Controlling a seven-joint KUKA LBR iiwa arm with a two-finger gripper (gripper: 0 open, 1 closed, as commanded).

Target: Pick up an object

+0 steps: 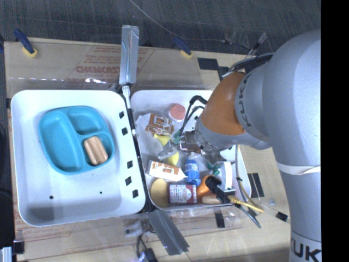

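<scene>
Several small grocery items lie heaped in the right bin (143, 105), and any of them could serve as the object to pick up. Among them are a blue bottle (192, 170) near the middle, a small can with a red label (182, 193) lying on its side toward the front, a flat orange and white box (167, 171), a brown patterned packet (158, 125), a pink round lid (176, 112) near the back, and something yellow (170, 158) beside the bottle.

Directly over this pile hangs the end effector (189, 142), at the tip of the grey arm (283, 97) with its orange band (225, 105). It is low among the items, close to the yellow thing and the bottle (whether it is spread, closed, or gripping anything cannot be told from this angle).

To the left, the other bin (32, 201) holds a blue divided plate (60, 141) with a tan bread roll (95, 150) resting in one compartment. Both bins sit on a tabletop (262, 190).

My judgement is that crowding is the main risk: items touch and overlap, so a closing grip could pinch two at once, or nudge the smooth bottle aside and come up with nothing.
</scene>
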